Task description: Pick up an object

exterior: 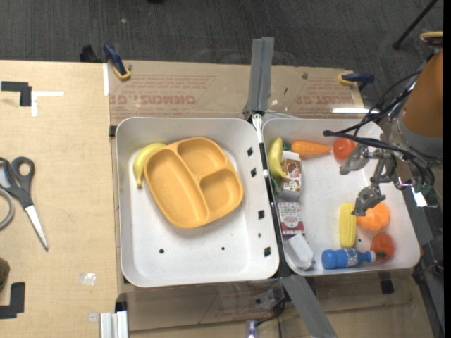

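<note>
A yellow divided plate (194, 182) fills the left bin (141, 259); the gripper (368, 197) hangs over the right bin (317, 210), just beside the orange fruit (375, 217).

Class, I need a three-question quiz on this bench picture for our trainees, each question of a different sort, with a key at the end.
1. True or false: the yellow divided plate lies in the left bin.
2. Multiple choice: the blue bottle lies in the right bin at its
A. far edge
B. near edge
C. left wall
3. Fill in: on the bench left of the bins lies a pair of ____.

Key
1. True. A banana curves along the plate's left rim.
2. B. It lies near the front wall, below the corn cob.
3. Scissors. The gripper hangs over the right bin, beside an orange fruit.
</note>
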`<state>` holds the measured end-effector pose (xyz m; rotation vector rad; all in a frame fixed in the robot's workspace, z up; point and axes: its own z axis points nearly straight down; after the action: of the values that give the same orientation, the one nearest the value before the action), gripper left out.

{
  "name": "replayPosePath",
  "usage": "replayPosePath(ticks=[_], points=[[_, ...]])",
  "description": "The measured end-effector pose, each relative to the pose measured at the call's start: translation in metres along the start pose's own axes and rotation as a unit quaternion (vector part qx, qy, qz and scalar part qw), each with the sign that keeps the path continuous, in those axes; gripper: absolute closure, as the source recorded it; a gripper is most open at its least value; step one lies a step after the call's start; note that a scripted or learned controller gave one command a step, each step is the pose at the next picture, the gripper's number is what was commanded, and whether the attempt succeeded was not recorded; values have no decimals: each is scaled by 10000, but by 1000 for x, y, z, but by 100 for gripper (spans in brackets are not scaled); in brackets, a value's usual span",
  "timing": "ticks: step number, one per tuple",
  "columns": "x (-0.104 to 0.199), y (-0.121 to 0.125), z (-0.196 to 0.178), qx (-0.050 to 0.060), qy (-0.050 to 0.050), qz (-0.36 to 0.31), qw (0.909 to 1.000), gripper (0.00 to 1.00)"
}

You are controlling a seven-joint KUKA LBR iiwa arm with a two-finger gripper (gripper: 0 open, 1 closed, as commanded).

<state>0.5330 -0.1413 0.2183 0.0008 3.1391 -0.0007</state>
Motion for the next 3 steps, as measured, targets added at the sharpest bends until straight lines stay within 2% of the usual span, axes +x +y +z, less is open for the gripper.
replayPosePath(ticks=[1, 2, 3], points=[[-8, -48, 116, 27, -75, -328, 9994, 0], [35, -51, 118, 25, -80, -54, 10000, 0], [-77, -20, 123, 2, -31, -278, 9996, 0]])
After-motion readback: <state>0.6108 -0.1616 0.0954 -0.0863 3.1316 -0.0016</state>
